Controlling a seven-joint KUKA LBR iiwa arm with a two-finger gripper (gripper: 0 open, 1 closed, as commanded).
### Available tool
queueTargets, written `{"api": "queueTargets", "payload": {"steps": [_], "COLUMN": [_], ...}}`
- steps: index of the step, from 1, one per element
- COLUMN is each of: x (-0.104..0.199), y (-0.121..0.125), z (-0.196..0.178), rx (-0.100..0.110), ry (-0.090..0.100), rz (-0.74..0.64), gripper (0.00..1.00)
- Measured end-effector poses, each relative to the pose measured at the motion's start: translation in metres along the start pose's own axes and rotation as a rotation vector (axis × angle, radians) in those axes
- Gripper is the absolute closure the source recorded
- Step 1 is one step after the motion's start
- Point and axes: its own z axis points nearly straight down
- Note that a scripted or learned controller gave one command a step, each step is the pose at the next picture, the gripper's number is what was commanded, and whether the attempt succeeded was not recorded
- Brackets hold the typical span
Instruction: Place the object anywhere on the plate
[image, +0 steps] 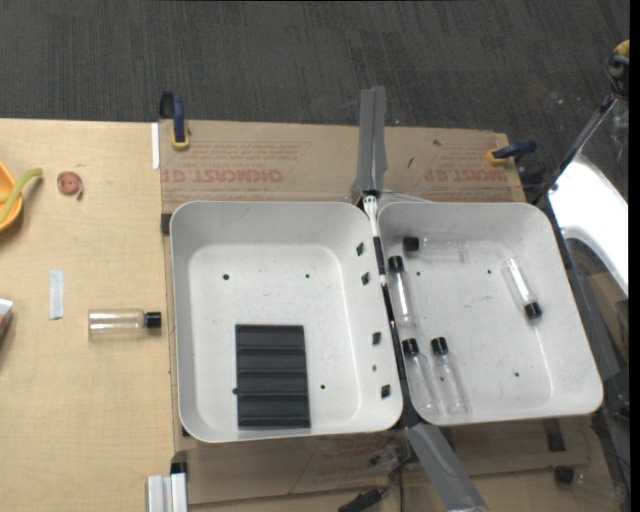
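Camera view: a wooden bench (90, 420) carries two white bins; the left bin (200, 230) holds a dark ribbed plate (271, 376), and the right bin (560, 260) holds five clear black-capped vials (521, 289). No vial lies on the plate, so the whole placement remains. The gripper's jaw state cannot be told.

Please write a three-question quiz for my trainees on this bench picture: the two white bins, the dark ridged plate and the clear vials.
1. True or false: the dark ridged plate lies in the left bin.
2. How many clear vials with black caps lie in the right bin?
A. two  B. five  C. eight
3. Fill in: a sixth vial lies outside the bins, on the wooden bench to the ____ of the left bin.

Key
1. True.
2. B: one at the top, one along the left wall, one near the right wall, two side by side at the bottom.
3. left.
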Motion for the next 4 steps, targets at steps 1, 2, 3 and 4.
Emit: {"api": "queueTargets", "payload": {"steps": [1,2,3,4], "x": [0.033,-0.044,0.038,0.02], "y": [0.008,0.019,-0.006,0.031], "z": [0.0,0.0,0.0,0.0], "rx": [0.0,0.001,0.0,0.0], "ry": [0.0,0.0,0.0,0.0], "rz": [0.001,0.002,-0.005,0.0], "gripper": [0.0,0.0,0.0,0.0]}}
